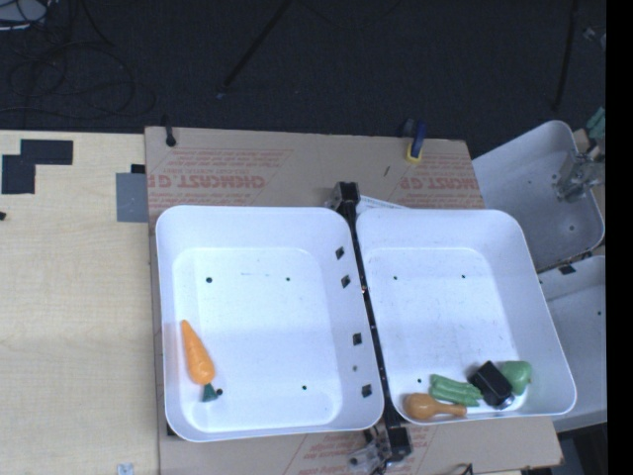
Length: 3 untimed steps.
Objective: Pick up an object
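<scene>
The arm (539,181) is a smooth, pale grey, rounded shell with small metallic fittings.

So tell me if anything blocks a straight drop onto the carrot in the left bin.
Nothing visible does. The carrot lies alone near the left wall of the left bin, open from above. The other items are clustered in the right bin's near corner, well apart.
</scene>
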Available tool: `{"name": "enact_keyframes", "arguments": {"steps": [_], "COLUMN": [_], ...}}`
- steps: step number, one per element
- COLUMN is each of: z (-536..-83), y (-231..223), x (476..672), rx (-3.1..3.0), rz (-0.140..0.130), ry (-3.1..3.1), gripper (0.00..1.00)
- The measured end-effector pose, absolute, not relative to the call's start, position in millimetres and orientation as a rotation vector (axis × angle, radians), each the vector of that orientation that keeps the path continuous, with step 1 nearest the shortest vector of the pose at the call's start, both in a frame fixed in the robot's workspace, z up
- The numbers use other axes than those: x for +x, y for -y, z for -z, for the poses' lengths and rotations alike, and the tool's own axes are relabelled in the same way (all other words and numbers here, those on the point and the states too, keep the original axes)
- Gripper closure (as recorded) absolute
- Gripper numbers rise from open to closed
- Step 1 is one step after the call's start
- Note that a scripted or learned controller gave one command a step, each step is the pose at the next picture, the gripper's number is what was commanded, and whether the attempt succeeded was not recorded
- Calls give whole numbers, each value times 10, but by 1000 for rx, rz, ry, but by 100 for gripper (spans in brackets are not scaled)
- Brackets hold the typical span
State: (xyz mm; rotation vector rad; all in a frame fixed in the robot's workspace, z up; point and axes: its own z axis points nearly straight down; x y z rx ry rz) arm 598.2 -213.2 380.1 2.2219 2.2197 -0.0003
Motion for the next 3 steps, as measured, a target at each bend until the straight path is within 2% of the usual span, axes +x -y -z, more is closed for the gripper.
{"name": "enact_keyframes", "arguments": {"steps": [1, 2, 3], "z": [-3186, -3860, -2936], "y": [2115, 2073, 2121], "x": [6457, 5910, 6285], "rx": [2220, 2223, 2223], "rz": [5, -2, 7], "ry": [-2229, -2216, -2230], "gripper": [100, 100, 100]}}
